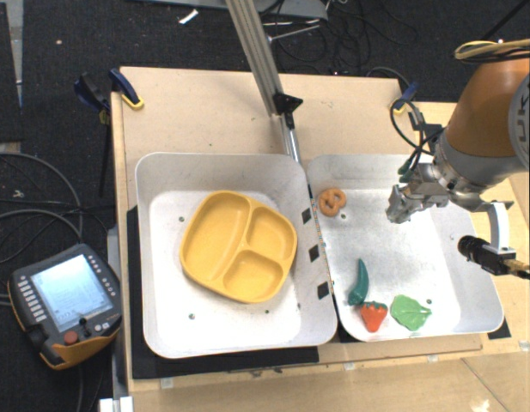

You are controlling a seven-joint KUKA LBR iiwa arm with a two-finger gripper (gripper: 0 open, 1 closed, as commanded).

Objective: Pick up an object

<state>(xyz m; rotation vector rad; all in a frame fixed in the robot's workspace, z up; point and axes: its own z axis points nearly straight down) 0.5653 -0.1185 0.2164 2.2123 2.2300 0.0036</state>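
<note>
Four small objects lie in the right bin (471, 316). A pretzel-shaped brown piece (332, 202) rests near the bin's upper left corner, close to the divide between the bins. A teal pepper (359, 283) lies lower down, its long axis running from upper right to lower left, and just below it sit a red strawberry-like piece (374, 315) and a flat green piece (410, 312) side by side.

The gripper (400, 208) hangs above the upper middle of this bin — whether it is spread or closed cannot be told, and nothing is seen in its grasp. The pretzel lies to its left at about the same height in the view, probably the nearest candidate; the other three lie below and slightly left.

The left bin (161, 316) holds a yellow divided plate (239, 245), well apart from the gripper.
</note>
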